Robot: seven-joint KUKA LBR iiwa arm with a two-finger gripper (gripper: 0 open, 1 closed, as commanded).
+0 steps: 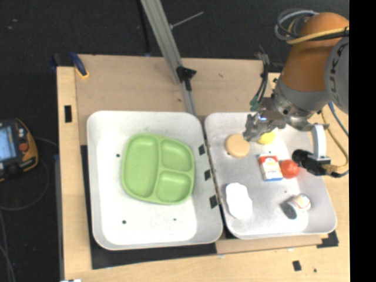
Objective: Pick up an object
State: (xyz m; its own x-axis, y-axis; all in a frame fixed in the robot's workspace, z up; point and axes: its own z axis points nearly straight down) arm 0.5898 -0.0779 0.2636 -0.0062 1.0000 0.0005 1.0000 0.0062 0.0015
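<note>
The wooden bench [135, 87] is being occupied by two shallow white bins set side by side and touching along their inner edges. The left bin [106, 216] is being taken up by a green divided plate [158, 168], lying flat near its centre with three compartments facing up.

The right bin [314, 219] is being reached into by the arm [311, 51] from the right, its orange band being shown above the wrist. The gripper [256, 128] is being held low over the far part of this bin, just beside a yellow object [267, 137], which is being partly hidden by the wrist. Whether the jaws are parted or closed cannot be told, and nothing is being seen gripped.

Loose objects are being noted in the right bin: a white rounded item [238, 198] near the front left edge; a round tan disc [237, 146] just left of the gripper; a small red-and-white carton [269, 168] near the middle; a red object [289, 169] touching the carton's right side; and a small grey-and-white piece [295, 204] toward the front right.

A slanted metal rail [164, 40] is being seen crossing the bench's far edge.
</note>
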